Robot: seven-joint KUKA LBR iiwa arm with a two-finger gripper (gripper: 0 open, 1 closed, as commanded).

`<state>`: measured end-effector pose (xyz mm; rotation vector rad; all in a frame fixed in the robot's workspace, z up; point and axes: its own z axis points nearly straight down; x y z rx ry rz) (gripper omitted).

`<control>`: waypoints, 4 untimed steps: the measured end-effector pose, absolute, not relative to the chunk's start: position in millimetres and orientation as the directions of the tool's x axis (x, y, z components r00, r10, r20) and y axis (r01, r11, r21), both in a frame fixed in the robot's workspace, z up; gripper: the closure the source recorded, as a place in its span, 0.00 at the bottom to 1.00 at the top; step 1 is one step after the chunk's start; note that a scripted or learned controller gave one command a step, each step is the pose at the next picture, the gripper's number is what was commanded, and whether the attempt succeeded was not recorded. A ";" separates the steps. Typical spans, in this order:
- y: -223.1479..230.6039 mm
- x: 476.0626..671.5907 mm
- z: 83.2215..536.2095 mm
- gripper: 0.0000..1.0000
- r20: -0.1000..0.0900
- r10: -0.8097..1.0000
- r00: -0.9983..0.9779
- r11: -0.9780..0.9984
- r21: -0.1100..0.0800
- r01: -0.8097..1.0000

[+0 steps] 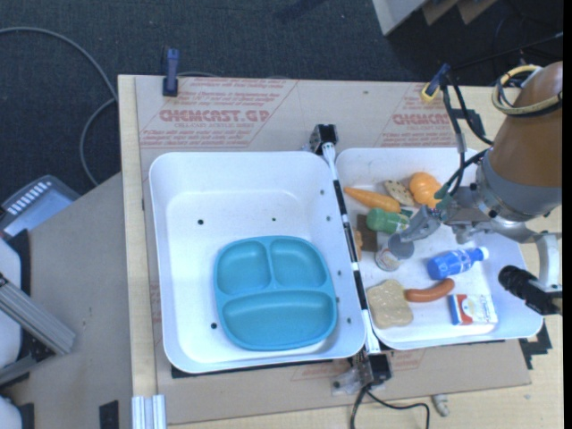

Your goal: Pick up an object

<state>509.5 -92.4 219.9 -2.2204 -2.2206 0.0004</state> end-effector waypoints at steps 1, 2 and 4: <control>-158.2 521.7 152.2 0.00 0.000 1.000 0.002 -0.002 -0.002 1.000; -150.6 532.4 116.3 0.00 0.000 1.000 0.001 -0.001 0.002 1.000; -182.7 656.2 100.3 1.00 -0.008 1.000 -0.001 0.001 0.011 1.000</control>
